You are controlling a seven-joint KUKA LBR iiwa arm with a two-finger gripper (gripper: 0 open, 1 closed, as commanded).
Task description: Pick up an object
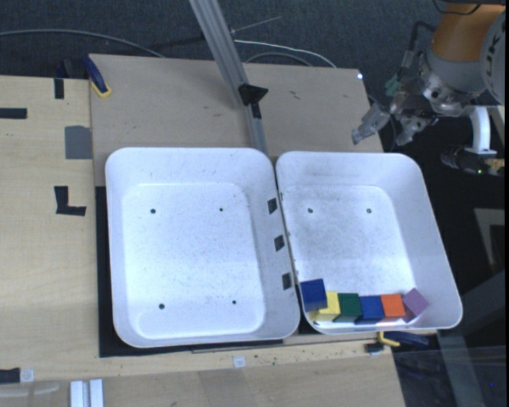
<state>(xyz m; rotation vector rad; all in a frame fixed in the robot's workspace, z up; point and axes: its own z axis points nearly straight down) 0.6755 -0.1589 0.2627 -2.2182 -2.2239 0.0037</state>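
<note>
Blocks [360,304], small and coloured blue, yellow, green, blue, orange and purple, sit in a row against the near wall of the right bin [424,227]. The gripper [388,124] hangs beyond that bin's far right corner; how its claw stands cannot be told.

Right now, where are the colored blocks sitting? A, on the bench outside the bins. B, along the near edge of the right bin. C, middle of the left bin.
B: the colored blocks lie in a row against the near wall of the right bin.
</note>
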